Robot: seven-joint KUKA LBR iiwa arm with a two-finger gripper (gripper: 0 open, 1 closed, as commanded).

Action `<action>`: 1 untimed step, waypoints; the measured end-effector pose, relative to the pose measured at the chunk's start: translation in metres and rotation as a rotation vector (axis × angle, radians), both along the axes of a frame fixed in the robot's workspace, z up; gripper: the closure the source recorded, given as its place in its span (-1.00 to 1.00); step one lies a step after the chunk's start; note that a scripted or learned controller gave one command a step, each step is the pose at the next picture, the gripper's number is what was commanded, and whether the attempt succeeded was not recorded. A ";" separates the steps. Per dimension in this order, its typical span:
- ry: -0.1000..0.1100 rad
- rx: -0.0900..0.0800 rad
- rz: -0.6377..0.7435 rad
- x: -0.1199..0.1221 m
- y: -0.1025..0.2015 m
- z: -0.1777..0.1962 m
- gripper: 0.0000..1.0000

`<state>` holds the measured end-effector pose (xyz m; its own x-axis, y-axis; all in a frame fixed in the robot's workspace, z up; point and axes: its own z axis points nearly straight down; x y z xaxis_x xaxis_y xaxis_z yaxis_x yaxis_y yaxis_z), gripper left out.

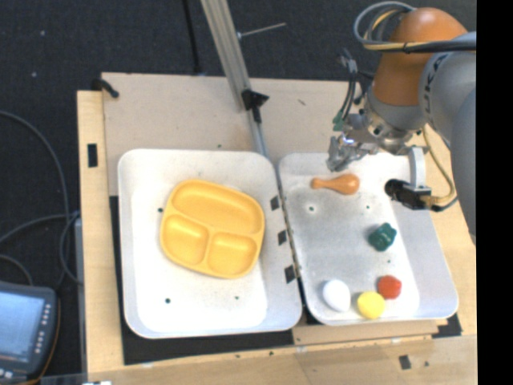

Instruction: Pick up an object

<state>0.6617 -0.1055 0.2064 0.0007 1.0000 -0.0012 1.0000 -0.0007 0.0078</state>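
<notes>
The arm comes in from the upper right of the frame, its orange band bulging above the wrist, and the gripper (343,156) hangs at the top edge of the right bin (417,287). Just below its tip lies a tan, drumstick-shaped object (338,184), thin end pointing left and the round end on the right. The gripper sits close above that round end, but from here I cannot tell whether the fingers are open or closed, nor whether they touch the drumstick; nothing visibly sits between them.

Further down the right bin, a dark green block (382,237) rests toward the right side. Near the bottom edge three small pieces cluster together: a white egg-like one (337,295) on the left, a yellow one (370,305) just beside it, and a red one (389,287) just above and right of the yellow.

The left bin (144,295) holds a yellow divided plate (212,228) with three compartments, lying flat and turned a little askew near the bin's middle.

A grey metal strut (228,46) slants down from the top centre of the frame to the gap between the bins.
</notes>
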 end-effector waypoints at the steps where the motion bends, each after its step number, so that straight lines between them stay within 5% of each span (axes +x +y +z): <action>1: 0.001 0.000 0.002 0.001 -0.002 0.045 1.00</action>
